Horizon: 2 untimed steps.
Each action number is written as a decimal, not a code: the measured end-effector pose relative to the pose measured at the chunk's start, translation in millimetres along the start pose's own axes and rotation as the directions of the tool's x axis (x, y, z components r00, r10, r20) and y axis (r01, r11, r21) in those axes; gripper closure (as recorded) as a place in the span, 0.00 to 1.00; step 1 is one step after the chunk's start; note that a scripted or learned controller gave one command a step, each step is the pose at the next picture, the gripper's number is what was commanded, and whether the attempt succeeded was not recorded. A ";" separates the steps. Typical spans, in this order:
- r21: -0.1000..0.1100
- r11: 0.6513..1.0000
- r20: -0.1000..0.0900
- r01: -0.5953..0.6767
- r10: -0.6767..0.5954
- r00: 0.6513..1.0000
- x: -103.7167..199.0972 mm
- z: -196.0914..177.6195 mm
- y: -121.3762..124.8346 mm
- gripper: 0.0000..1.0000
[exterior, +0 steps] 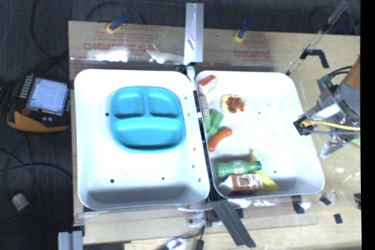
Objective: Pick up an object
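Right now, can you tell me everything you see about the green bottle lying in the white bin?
The small green plastic-looking bottle lies on its side in the right white bin, near its front edge. Its body is green with a white band of label, and its neck points right. Just in front of it sit an orange-brown packet and a yellow piece, close enough to seem touching. An orange sausage-shaped toy lies apart, farther back.

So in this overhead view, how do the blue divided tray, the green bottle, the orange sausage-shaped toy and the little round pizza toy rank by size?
Largest to smallest:
1. Blue divided plastic tray, by far.
2. Green plastic bottle.
3. Orange sausage-shaped toy and small round pizza toy: they look about alike, so I won't rank them.
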<state>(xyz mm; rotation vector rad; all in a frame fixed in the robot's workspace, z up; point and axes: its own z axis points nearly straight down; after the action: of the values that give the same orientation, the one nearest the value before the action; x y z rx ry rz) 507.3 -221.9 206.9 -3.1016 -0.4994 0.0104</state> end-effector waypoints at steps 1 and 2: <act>0.001 0.993 0.000 -0.117 0.117 0.993 -0.4 -33.1 1.8 0.00; 0.002 0.993 0.006 -0.116 0.116 0.993 -0.8 -40.8 1.6 1.00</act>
<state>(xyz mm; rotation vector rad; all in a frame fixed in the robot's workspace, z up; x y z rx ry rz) 507.3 -223.6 247.7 -3.1248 -0.3178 0.0200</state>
